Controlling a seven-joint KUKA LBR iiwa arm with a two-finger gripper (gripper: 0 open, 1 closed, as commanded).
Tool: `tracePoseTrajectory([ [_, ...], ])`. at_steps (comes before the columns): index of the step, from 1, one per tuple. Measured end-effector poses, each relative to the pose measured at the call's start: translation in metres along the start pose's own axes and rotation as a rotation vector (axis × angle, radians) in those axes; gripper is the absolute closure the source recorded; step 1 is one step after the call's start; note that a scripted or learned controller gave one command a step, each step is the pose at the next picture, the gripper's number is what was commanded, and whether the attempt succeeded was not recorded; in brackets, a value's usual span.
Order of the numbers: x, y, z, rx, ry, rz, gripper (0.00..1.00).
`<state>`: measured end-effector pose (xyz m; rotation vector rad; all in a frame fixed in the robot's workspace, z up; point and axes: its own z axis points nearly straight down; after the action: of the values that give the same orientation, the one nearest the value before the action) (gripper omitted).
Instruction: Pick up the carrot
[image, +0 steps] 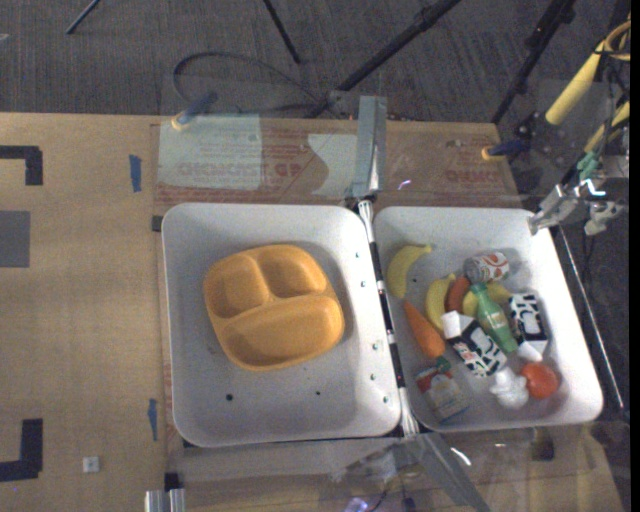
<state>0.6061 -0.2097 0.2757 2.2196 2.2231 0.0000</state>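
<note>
One tapered orange carrot (424, 331), smooth, w/ toys.

The pale grey metal gripper assembly (578, 200) shows angular silvery brackets and dark joints (a small green spot sits on it), with yellow tubing (580, 80) above.

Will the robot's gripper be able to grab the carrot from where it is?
Probably yes. The carrot lies uncovered at the left edge of the pile, and the gripper sits above the right bin's far corner. A banana crowds one side.
</note>
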Motion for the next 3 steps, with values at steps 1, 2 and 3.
tracePoseTrajectory([
  [1, 0.082, 0.061, 0.055, -0.003, -0.001, -0.349, 0.00],
  [2, -0.005, 0.058, 0.187, 0.022, 0.025, -0.393, 0.00],
  [3, -0.005, 0.063, 0.103, -0.008, -0.004, -0.434, 0.00],
])
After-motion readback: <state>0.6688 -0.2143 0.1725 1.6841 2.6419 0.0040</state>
